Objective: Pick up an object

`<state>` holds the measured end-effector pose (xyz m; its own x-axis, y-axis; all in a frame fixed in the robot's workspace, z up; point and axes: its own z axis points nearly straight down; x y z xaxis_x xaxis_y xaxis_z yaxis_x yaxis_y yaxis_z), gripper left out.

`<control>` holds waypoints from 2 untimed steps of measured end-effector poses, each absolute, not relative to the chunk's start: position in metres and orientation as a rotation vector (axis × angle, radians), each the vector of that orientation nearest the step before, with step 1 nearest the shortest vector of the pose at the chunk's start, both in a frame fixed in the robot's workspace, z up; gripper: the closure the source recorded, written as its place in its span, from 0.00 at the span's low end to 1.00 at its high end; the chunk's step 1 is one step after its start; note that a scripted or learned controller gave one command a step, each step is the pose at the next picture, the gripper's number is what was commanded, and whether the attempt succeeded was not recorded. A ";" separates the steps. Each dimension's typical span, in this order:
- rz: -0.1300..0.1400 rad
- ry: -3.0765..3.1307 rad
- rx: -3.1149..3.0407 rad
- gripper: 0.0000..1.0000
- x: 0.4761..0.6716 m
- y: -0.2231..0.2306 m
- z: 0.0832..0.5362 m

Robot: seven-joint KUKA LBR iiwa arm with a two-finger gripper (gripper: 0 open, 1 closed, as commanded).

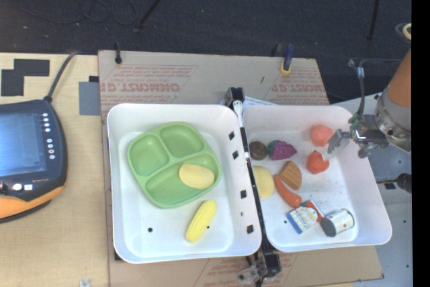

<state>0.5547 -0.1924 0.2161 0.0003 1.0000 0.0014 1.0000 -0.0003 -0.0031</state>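
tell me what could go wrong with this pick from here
1. The hand sits at the right bin's far right side, between a salmon-pink piece and a red piece. These lie close together, so it may nudge one while going for the other.
2. Both look small and rounded and could slip out of a pinch.
3. The bin wall is near, which may leave little room to close.

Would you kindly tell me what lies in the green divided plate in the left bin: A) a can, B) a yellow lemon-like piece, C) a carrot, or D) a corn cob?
B: the yellow piece sits in the plate's big compartment; the corn lies outside it.
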 end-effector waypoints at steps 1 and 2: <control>0.005 -2.223 -2.214 0.00 0.618 -0.209 0.096; 0.001 -2.218 -2.224 0.00 0.597 -0.201 0.088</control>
